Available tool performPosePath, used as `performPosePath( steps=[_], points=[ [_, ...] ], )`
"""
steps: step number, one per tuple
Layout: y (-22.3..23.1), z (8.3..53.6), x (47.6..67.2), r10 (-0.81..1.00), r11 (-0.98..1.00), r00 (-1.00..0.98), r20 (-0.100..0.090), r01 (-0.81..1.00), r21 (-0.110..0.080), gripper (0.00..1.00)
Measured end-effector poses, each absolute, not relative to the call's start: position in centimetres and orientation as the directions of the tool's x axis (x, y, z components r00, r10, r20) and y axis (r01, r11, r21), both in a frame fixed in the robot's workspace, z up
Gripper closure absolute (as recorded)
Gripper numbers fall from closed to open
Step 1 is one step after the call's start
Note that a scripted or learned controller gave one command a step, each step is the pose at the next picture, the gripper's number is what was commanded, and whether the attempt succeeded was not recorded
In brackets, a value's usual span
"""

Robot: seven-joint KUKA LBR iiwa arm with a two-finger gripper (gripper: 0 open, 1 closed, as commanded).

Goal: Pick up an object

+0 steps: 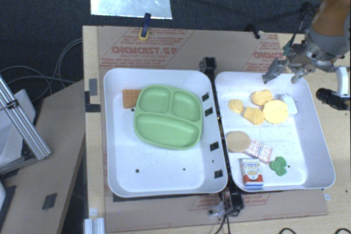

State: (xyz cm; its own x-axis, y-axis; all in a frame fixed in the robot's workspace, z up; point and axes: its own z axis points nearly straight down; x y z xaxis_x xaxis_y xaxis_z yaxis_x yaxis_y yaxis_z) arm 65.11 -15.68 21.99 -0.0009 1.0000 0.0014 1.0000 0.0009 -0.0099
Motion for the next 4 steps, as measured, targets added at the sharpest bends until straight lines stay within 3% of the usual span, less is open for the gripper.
performPosePath(
  steps=[1,4],
  points=[
    [-15.7,22.8,65.4,1.0,0.003,-0.003,-0.001,1.0,0.002,0.0],
    [-15.8,8.3,65.5,1.0,0.004,-0.004,0.0,1.0,-0.001,0.0]
  ],
)
